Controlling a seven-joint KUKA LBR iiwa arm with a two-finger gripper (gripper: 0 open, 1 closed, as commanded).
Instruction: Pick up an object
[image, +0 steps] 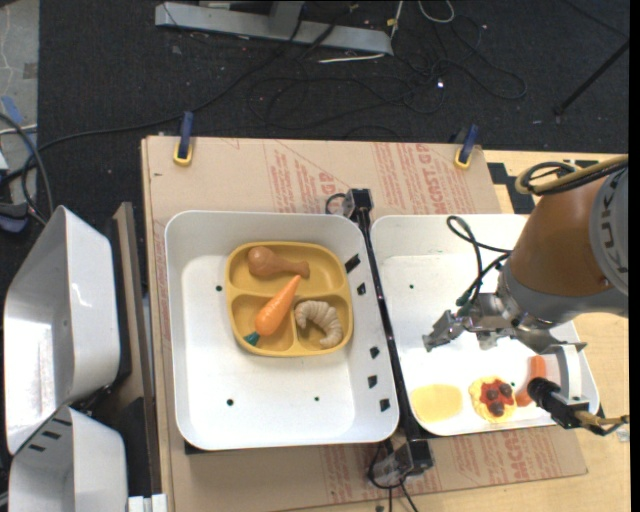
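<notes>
Two white bins on a cardboard-covered worktop, food toys in each

Left bin (200, 400) carries a yellow divided plate (240, 262) toward its far edge, with a drumstick (276, 263) in the far compartment, a carrot (278, 306) in the near left one and a pale shrimp (320, 319) in the near right one. Right bin (420, 250) holds, along its near edge, a flat yellow disc (438, 402), then a small pizza-like piece (492, 396), then an orange piece (538, 369) near its right corner. Tool (443, 331) hangs over the right bin's middle, grasping nothing; whether it is released or clenched I cannot tell.
</notes>
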